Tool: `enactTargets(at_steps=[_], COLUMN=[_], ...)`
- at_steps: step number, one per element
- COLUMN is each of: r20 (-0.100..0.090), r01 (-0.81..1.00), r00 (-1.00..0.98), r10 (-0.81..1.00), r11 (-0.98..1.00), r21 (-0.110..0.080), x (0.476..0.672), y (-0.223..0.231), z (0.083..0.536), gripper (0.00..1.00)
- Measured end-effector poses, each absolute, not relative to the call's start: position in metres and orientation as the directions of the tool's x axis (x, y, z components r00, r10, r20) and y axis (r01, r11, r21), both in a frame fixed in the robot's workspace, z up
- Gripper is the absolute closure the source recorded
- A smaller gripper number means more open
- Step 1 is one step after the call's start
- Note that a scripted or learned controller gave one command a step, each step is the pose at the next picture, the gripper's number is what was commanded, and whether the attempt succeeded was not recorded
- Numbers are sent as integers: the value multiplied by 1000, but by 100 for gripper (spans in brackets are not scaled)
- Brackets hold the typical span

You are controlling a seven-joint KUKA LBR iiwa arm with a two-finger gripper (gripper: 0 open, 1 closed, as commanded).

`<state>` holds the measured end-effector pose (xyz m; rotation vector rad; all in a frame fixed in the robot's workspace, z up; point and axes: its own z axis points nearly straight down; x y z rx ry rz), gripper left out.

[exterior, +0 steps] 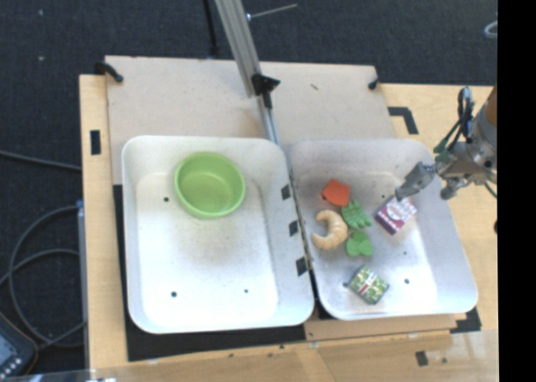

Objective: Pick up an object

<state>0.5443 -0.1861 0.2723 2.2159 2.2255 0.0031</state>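
The light wooden table (100,355) carries two shallow white plastic bins side by side. The left bin (209,288) holds a round lime-green plastic bowl (210,184) near its far corner; it looks light and rigid, and its thin upright rim would suit a pinch across the wall.

The right bin (435,288) holds the smaller things, loosely clustered. A tan, croissant-shaped toy pastry (330,230) lies near the bin's left wall, probably light and slightly yielding, best taken across its thick middle. A small pink-and-white printed box (395,215) sits tilted toward the right side; it looks stiff and light, with flat opposite faces that would give a sure hold. A green-and-white patterned little block (368,284) lies nearer the front, apart from the rest, so it is easy to approach. A small orange-red chunk (337,193) touches a pair of flat green leafy pieces (358,229), thin and likely to slip.

The gripper (427,178) hangs above the right bin, just beside the pink-and-white box, its fingers spread apart with nothing between them. That box seems the likeliest target.
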Motion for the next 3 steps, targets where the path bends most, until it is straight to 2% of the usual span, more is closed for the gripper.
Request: enactTargets(at_steps=[1, 3], r20=[1, -3], r01=[1000, 1000], r00=[-4, 2], r10=[1000, 1000], r11=[4, -2], r21=[3, -3], x=[544, 546], y=[-186, -187], z=[272, 177], gripper=[0, 0])
